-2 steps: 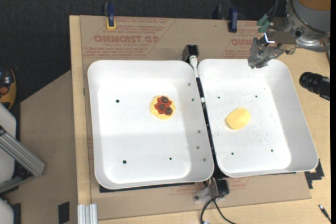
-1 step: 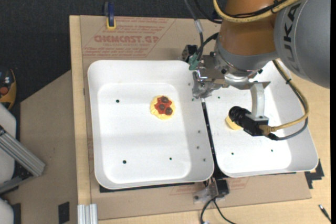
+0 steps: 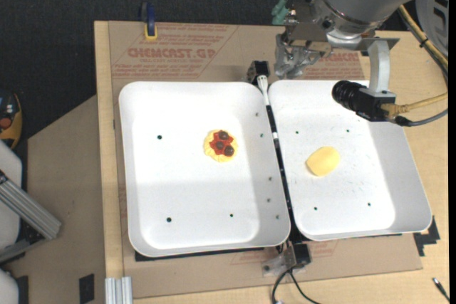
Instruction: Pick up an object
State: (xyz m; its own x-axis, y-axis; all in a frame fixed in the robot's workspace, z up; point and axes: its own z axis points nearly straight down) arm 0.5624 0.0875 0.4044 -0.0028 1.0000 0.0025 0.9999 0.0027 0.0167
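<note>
Gripper point(image 3: 298, 62): hangs over the far edge of the right bin point(image 3: 399, 181), near its far-left corner; whether it is spread or pressed together cannot be told.
Yellow lump point(image 3: 323, 161): lies in the right bin, about midway between its edges, apart from the gripper.
Yellow and red object point(image 3: 220, 145): rests in the left bin point(image 3: 149, 174), slightly toward its far-right corner.
</note>
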